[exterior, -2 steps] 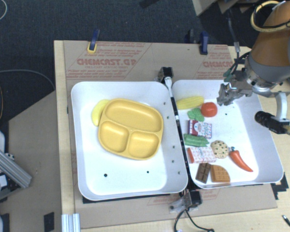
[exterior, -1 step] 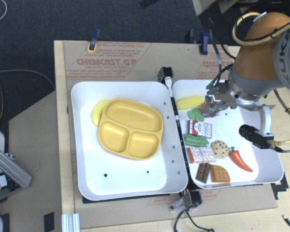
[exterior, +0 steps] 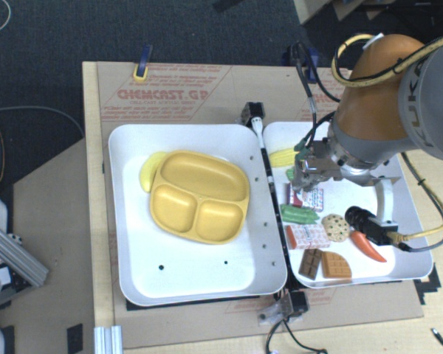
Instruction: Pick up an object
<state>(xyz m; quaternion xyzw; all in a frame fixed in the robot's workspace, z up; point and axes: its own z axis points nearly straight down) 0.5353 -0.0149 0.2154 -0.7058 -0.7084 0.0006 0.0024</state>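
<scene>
My gripper [exterior: 304, 180] hangs over the left part of the right bin [exterior: 399, 268], just above a red-and-white packet [exterior: 310, 198]. Below it lie a green pea pod [exterior: 300, 214], a second red-and-white packet [exterior: 307, 234], a round cookie [exterior: 335, 227], a chocolate bar [exterior: 310, 262], a brown waffle piece [exterior: 336, 266] and an orange carrot [exterior: 369, 246]. A yellow corn piece [exterior: 282, 158] lies at the gripper's left. Nothing shows between the fingers.
The left bin [exterior: 133, 220] holds a yellow divided plate [exterior: 199, 196] upside up, with a yellow banana-like piece [exterior: 149, 169] at its left edge. A black divider rail [exterior: 269, 190] runs between the bins. The arm's bulk covers the right bin's back half.
</scene>
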